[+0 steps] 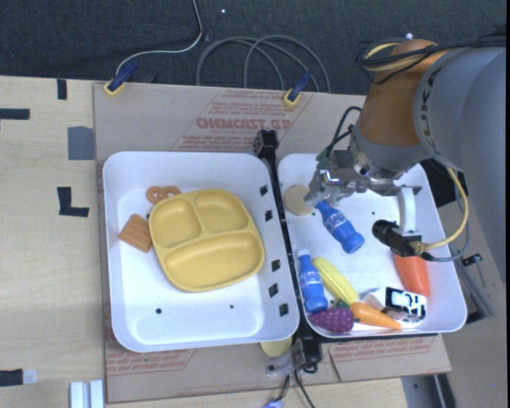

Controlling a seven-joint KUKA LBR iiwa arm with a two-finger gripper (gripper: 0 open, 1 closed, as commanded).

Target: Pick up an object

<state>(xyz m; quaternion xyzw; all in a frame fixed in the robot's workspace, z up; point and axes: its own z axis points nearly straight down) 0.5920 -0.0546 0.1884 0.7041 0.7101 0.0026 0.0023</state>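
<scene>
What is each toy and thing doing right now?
blue bottle: lying tilted in the right bin, just under the gripper
second blue bottle: lying flat
corn: lying beside it
grapes: resting near front wall
carrot: lying flat
yellow tray: flat in the left bin
pretzel: beside tray

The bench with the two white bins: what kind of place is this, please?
Probably a robot lab test bench, not a kitchen. The robot arm reaches over two white bins holding toy food, such as a toy corn cob and a yellow divided plate, with loose cables behind.
</scene>
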